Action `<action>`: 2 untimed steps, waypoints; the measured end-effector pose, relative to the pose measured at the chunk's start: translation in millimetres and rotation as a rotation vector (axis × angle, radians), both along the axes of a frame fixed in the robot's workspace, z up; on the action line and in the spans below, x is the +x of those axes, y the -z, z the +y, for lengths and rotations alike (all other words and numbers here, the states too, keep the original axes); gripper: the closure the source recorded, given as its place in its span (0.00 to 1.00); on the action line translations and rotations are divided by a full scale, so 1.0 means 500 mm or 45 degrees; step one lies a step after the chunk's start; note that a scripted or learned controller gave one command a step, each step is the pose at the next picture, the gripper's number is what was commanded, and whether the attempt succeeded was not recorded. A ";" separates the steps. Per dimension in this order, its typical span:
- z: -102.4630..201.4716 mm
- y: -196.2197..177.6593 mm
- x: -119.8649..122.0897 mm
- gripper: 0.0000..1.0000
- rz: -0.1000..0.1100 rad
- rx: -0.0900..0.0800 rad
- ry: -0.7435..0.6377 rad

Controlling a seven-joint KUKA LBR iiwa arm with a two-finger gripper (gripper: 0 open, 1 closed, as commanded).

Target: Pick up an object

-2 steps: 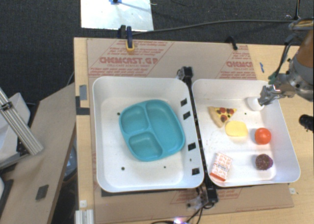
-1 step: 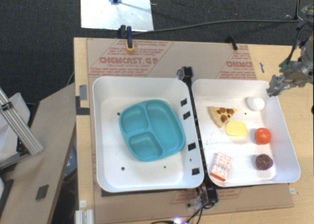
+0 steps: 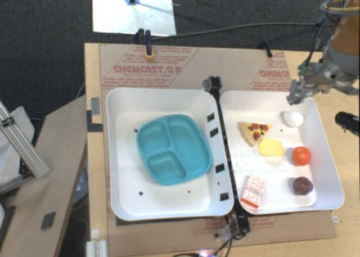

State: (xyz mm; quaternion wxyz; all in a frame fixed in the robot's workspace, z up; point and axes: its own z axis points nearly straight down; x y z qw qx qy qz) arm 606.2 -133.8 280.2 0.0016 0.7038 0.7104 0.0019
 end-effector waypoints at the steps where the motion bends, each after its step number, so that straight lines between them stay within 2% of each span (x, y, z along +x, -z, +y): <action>1: 0.087 0.012 0.006 1.00 0.003 0.001 0.001; 2: 0.184 0.050 0.032 1.00 0.005 0.001 0.001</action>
